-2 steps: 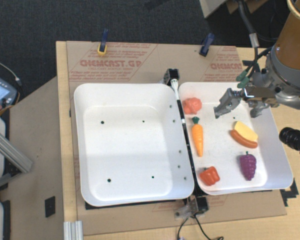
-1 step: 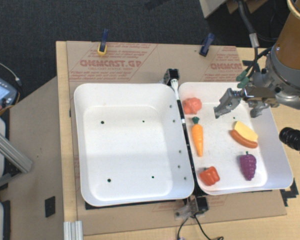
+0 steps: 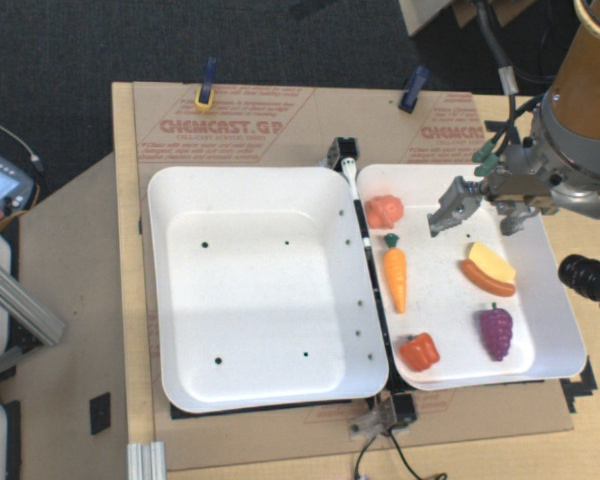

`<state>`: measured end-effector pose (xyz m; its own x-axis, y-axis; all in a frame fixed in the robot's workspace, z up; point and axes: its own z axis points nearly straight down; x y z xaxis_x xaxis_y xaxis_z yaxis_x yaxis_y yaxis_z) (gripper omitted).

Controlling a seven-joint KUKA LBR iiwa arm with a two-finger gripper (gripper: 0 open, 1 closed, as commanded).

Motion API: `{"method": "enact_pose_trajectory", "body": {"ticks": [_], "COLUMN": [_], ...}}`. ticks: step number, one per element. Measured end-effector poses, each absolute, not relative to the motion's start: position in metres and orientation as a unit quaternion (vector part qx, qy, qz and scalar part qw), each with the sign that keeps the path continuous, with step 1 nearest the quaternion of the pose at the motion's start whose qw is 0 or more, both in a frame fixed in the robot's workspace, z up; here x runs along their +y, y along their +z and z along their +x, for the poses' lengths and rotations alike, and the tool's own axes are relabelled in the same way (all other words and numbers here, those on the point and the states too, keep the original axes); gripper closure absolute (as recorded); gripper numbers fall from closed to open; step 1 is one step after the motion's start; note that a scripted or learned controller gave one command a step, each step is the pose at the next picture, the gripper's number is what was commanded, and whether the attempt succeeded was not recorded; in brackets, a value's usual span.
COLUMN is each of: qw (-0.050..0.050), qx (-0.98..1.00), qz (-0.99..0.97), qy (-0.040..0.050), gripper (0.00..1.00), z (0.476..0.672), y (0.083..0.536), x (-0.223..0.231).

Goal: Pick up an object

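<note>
From above, I see the two white bins side by side on the bench. The left bin [image 3: 250, 288] has nothing lying in it that I can see. The right bin [image 3: 555, 353] carries all the objects: a pinkish-red lumpy piece [image 3: 384, 211] near the divider at the far end, a carrot [image 3: 395, 279] lying along the divider just below it, a red pepper [image 3: 418, 351] at the near edge, a purple bunch of grapes [image 3: 496, 331] to the right of the pepper, and a yellow and orange wedge [image 3: 490, 269] above the grapes.

The arm comes in from the right, and the gripper [image 3: 477, 211] hangs over the far part of the right bin, between the pinkish piece and the wedge. Its fingers [image 3: 450, 211] stand apart, and nothing is between them.

I judge this is the approach step, before any grasp. No object lies directly under the gripper, so the next move calls for choosing one target, probably the wedge or the pinkish piece since they are nearest, then centring over it, going down, and closing the fingers on it.
</note>
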<state>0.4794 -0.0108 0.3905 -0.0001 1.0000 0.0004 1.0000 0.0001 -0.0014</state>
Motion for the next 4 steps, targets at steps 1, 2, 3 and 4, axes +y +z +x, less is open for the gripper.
{"method": "enact_pose_trajectory", "body": {"ticks": [1,2,3,4], "qw": [0.001,0.001,0.001,0.002], "qx": [-0.707,-0.707,-0.707,-0.708], "qz": [-0.707,-0.707,-0.707,-0.706], "qy": [0.0003,0.0003,0.0003,0.002], "gripper": [0.0,0.0,0.0,0.0], "z": [0.4794,0.4794,0.4794,0.4783], "y": [0.3905,0.3905,0.3905,0.3887], "x": [-0.0108,-0.0108,-0.0108,-0.01]}}
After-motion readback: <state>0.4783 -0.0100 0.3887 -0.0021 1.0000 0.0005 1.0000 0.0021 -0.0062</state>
